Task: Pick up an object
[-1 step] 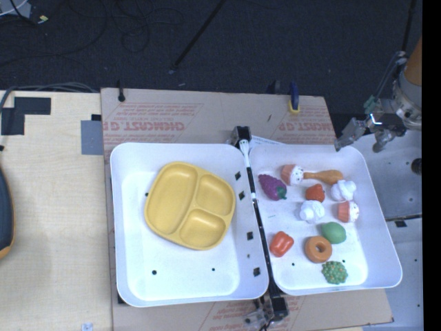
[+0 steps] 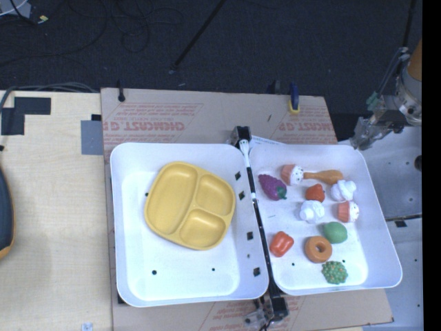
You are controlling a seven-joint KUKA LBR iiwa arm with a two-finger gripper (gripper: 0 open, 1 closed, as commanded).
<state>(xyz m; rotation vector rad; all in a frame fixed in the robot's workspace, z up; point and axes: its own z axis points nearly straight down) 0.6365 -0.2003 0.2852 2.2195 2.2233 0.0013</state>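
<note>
Broccoli (image 2: 335, 272) and the other toys lie below-left of the gripper (image 2: 364, 138), outside the bin (image 2: 386, 254); finger state indiscernible.

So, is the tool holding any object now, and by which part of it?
Nothing is held. The tool is outside the right bin, beyond its far right corner, and the toy foods lie in that bin, apart from it.

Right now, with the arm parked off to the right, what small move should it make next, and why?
Probably swing the gripper left and forward over the right bin. It sits outside that bin's far right corner, while all the toys lie inside it; the chicken leg is about the closest. The yellow plate is in the left bin.
</note>
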